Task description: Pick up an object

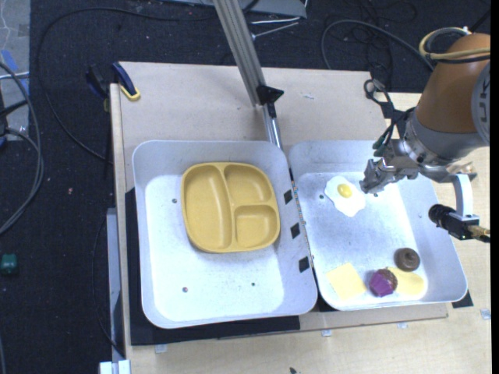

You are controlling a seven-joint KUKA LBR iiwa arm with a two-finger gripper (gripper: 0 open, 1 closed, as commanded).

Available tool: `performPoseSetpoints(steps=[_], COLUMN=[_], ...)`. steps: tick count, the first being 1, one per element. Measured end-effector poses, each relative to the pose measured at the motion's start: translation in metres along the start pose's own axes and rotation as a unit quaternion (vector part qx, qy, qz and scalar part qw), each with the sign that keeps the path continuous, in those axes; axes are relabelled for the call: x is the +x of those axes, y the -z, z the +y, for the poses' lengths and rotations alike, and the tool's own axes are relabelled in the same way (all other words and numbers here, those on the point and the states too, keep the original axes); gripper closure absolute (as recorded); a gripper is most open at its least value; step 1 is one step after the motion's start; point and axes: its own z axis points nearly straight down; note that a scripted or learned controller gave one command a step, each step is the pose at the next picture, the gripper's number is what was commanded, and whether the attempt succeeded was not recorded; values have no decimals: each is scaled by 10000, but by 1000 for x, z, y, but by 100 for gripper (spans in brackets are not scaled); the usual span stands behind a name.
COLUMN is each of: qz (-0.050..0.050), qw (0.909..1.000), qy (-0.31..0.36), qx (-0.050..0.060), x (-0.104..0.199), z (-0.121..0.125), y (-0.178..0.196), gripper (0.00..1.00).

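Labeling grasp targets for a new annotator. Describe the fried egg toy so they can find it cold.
Start at the right-hand white bin, the one the grey and orange arm reaches into. The fried egg toy lies in its upper left part, just left of the tool. It is a flat white blob with a round yellow yolk, well apart from the yellow square, purple piece and brown donut-like piece along the bin's near edge.

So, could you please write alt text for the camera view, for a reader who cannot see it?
A grey and orange robot arm reaches from the right, its gripper just above a fried egg toy in the right bin. That bin also holds a brown donut, a purple piece and a yellow slice. The left bin holds a yellow divided plate.
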Motion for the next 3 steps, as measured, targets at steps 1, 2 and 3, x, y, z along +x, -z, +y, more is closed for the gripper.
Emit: performPoseSetpoints(steps=[1, 2, 3], qz=[3, 19, 18], qw=[10000, 10000, 10000], qy=[-1, 20, 22], qx=[13, 36, 47], x=[0, 53, 107], z=[1, -18, -33], y=[24, 30, 15], gripper=[100, 100, 100])
